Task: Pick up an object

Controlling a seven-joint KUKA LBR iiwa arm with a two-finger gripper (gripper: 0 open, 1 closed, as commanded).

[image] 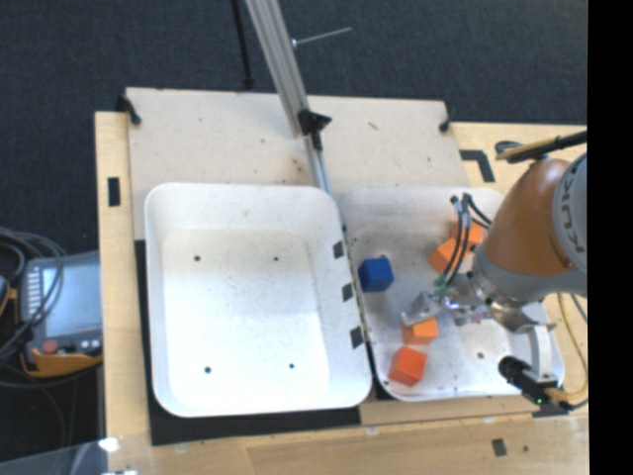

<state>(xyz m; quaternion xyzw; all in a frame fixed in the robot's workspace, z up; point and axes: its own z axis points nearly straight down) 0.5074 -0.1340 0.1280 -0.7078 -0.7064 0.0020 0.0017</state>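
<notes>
The right bin (396, 216) holds a blue cube (375, 273) near its left wall. An orange block (407, 365) lies near that bin's front edge, and a smaller orange block (424, 331) sits just behind it. Another orange piece (447, 254) lies further back, partly hidden by the arm. My gripper (427, 310) hangs low over the bin, directly above the smaller orange block and touching or almost touching its top. The wrist and cables hide the gripper's tip.
The left bin (247, 295) stands beside the right one, their walls meeting at the middle. A slanted metal rail (282, 57) rises behind the bins. The grey and orange arm (539, 236) covers the right bin's right side.
</notes>
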